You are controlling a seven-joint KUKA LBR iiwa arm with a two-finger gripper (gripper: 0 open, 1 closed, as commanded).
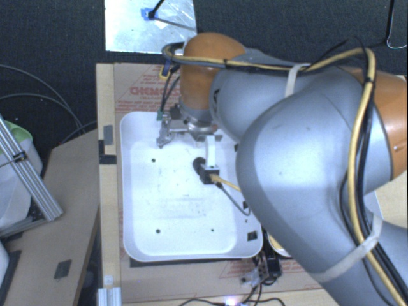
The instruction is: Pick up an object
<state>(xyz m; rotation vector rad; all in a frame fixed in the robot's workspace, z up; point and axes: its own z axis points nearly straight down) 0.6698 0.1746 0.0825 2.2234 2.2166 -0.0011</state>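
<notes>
Brown cardboard (137, 88) with red print covers the bench under the white bin (137, 234), and beyond it a silver sheet (150, 18) lies on dark fabric. The grey arm (306, 171) reaches in from the right, covering the bin's right side, with its orange band (204, 62) above the bin's far edge. The claw (166, 136) hangs low over the bin floor near the far left corner, a little in from the far edge. Whether it is apart or together cannot be told from this angle, and nothing can be seen held in it. A small black piece (252, 236) lies at the bin's near right corner, close to the rim and just beside the arm's edge. It is well apart from the claw, diagonally across the bin floor. A few dark dots mark the floor between them.
</notes>
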